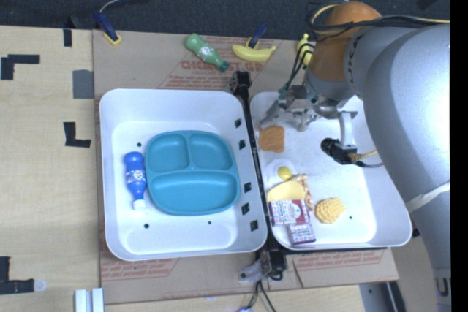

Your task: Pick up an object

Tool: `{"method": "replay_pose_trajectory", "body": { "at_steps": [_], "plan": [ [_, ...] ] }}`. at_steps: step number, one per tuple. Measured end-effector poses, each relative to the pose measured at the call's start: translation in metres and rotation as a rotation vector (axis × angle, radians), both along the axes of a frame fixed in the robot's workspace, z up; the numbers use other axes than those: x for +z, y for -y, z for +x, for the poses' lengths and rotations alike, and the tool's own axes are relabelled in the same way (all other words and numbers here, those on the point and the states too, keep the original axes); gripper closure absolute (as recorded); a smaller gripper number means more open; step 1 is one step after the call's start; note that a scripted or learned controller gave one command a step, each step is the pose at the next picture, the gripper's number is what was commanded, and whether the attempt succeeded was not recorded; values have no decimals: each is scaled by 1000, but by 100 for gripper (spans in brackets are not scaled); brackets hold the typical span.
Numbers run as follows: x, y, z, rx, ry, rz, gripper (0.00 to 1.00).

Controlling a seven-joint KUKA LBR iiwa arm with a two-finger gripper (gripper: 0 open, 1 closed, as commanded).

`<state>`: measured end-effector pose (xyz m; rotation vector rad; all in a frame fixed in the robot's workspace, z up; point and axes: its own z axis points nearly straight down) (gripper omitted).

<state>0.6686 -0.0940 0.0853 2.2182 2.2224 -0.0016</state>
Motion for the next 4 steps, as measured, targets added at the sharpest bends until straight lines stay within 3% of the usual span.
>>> {"method": "replay_pose_trajectory", "body": {
  "at_steps": [1,3,4],
  "plan": [
    [1,3,-28,-1,2,0,0],
    [1,3,-28,0,2,0,0],
    [1,2,-111,-2,2,1,0]
  ]
}}
